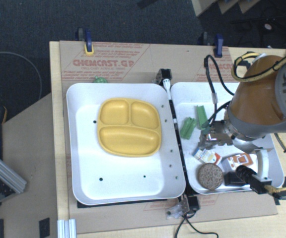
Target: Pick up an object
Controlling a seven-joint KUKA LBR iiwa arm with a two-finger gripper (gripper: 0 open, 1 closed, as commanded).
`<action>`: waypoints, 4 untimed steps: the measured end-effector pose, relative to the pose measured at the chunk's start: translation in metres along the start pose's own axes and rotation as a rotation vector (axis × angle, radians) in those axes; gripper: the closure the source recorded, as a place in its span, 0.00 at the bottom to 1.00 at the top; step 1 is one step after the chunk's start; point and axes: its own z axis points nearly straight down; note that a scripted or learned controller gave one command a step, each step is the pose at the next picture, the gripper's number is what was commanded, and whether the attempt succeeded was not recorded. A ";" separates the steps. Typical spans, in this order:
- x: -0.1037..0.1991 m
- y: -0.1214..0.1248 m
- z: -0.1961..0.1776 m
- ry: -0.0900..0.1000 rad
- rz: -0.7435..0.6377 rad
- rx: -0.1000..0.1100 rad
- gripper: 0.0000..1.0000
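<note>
- Low in the right bin (277,170), the gripper (211,137) hangs near its middle; whether it is apart or together I cannot tell
- Just toward the near edge lies a small packet (207,156), likely the closest thing to take
- Beyond it, a round speckled disc (210,175) sits at the near edge
- Two green blocks (193,122) lie toward the far-left corner, long axes slanting
- Left bin (83,172) holds a yellow divided tray (129,127)

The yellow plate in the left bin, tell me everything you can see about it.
The yellow divided plate looks like smooth matte plastic, a rounded rectangle with three compartments: two smaller ones toward the far side and one wide one nearer the camera. It lies flat, right side up, nothing in it, in the upper middle of the left bin, touching only the bin floor.
</note>
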 end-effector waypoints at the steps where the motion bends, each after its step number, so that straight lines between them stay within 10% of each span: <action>1: -0.005 -0.001 -0.006 -0.004 0.009 0.005 1.00; 3: 0.134 0.001 -0.129 0.000 -0.001 0.003 1.00; 4: 0.098 0.003 -0.269 0.000 0.010 -0.011 1.00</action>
